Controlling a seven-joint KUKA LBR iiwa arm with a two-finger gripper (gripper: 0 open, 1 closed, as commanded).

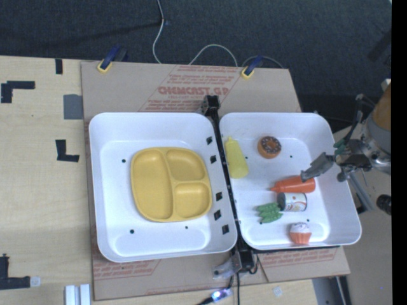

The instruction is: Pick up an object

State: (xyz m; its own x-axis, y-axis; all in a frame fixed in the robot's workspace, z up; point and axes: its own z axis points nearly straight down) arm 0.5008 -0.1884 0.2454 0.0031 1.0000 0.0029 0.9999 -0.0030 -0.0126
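Fingers (318, 168) sit low over the right bin (321, 127), tips just above the stem end of the toy carrot (294, 185). Can't tell how far apart they are or whether they grip anything; the view is too coarse there. Carrot lies flat in the bin, touching a small can (295, 202) below it. Green toy (269, 212) beside the can, cupcake (300, 233) near the front wall, donut (269, 147) and yellow bottle (236, 158) further back. Left bin (102, 170) holds a yellow divided plate (170, 184).

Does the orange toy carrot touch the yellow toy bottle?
Apart. The camera view shows bare white bin floor between the orange toy carrot and the yellow toy bottle.
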